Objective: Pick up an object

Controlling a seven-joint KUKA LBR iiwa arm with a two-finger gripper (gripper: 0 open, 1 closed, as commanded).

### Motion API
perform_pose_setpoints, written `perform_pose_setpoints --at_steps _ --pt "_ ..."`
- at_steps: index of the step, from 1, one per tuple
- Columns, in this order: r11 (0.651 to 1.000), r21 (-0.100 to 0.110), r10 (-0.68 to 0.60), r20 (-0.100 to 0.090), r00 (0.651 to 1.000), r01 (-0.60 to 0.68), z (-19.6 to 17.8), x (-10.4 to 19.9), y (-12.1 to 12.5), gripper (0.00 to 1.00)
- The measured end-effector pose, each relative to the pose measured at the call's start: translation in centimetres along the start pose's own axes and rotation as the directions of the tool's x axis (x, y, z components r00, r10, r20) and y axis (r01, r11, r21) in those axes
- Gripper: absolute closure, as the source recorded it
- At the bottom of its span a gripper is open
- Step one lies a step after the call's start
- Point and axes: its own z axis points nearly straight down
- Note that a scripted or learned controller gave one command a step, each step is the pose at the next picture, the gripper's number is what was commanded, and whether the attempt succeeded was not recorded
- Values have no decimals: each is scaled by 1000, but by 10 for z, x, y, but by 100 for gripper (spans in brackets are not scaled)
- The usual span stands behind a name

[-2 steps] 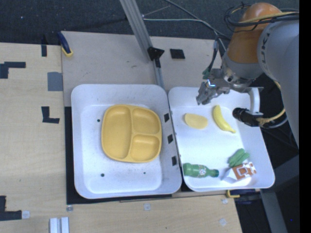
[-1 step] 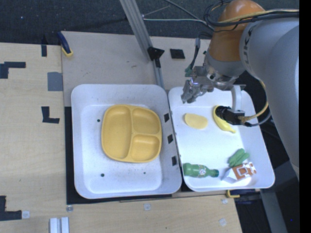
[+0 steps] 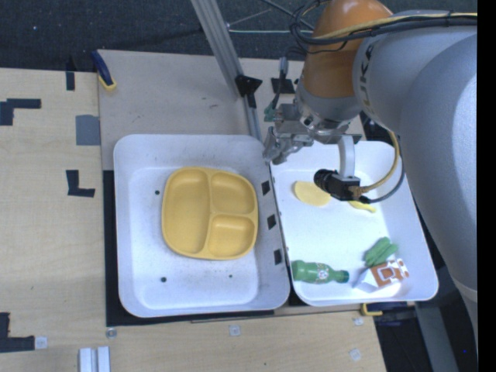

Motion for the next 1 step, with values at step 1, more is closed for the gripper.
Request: perform_pose_setpoints --at_steps 1 --pt "1000 0 0 0 1000 0 -8 56 -12 100"
